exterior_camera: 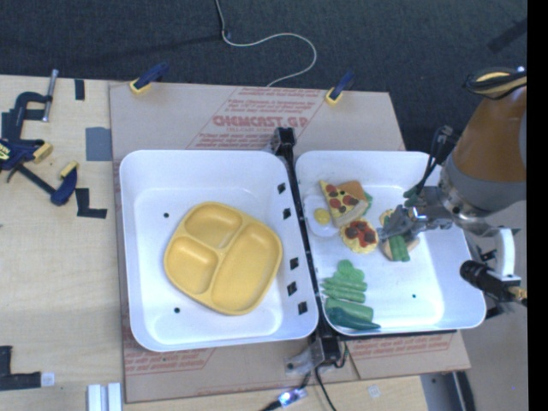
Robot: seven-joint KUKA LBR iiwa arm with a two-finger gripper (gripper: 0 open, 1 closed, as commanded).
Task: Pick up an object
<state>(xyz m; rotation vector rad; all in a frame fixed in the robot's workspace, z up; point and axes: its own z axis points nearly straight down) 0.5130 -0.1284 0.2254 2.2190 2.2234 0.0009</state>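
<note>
Honestly, fingertip detail is poor from this cam: my gripper (pixel 401 228) is a dark cluster low over the right bin (pixel 445 302), and I can't tell whether it's parted or clenched, or whether anything sits between the tips. My arm comes in from the right, orange band partly cut off by the frame edge.

Hard to ID: a small brownish/green item (pixel 399 247) sits just under the gripper on its near side, partly covered by it; contact looks likely, can't confirm. A pale round piece (pixel 320 217) at the bin's left wall is washed out against the white; can't say what it is.

Containers:
- Left bin (pixel 145 229): holds one yellow divided plate (pixel 223 257), three compartments, lying flat approx mid-bin.
- Right bin: toy food. Pizza slice (pixel 344 197) on the far-left side. Small round pizza-like piece (pixel 360 235) just near of it, just left of my gripper. Light green leafy piece (pixel 345 280) nearer the front, w/ a darker green pod (pixel 352 316) just near of that, by the front-left corner. Right half of the bin floor is bare white.

Both bins sit side by side on a cardboard sheet (pixel 257 118) clamped to the bench at its far edge.

Rel. to my fingers: closest candidates are the brownish/green item, right beneath, and the round pizza-like piece beside it on the left. Pizza slice is near, far-left of me; green pieces are well apart, toward the near-left.
</note>
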